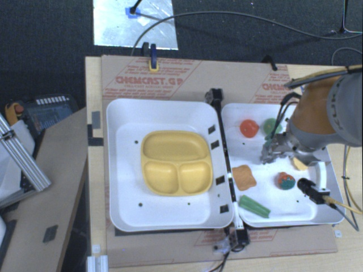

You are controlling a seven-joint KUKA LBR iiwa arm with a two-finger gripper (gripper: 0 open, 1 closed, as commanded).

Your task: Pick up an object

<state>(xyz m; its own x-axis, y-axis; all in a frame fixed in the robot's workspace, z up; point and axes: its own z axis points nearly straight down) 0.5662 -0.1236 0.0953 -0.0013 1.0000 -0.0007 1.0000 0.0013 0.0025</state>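
The green pod-shaped piece [253, 206] is seen lowest in the frame, in the right bin [272, 218], beside a flat tan slab [244, 177], with a red ball [248, 128] higher up. The hand [271, 152] is lowered at the bin's middle (whether it is parted or holding anything cannot be told). A rounded, glossy object should be approached squarely, lest it roll.

Even overhead light, soft shadows (slightly grainy, blurred).

The arm [326, 115] runs off the right edge and covers part of the green ball [269, 126] and the yellow piece [299, 163]. The gripper [271, 153] is too small to read.
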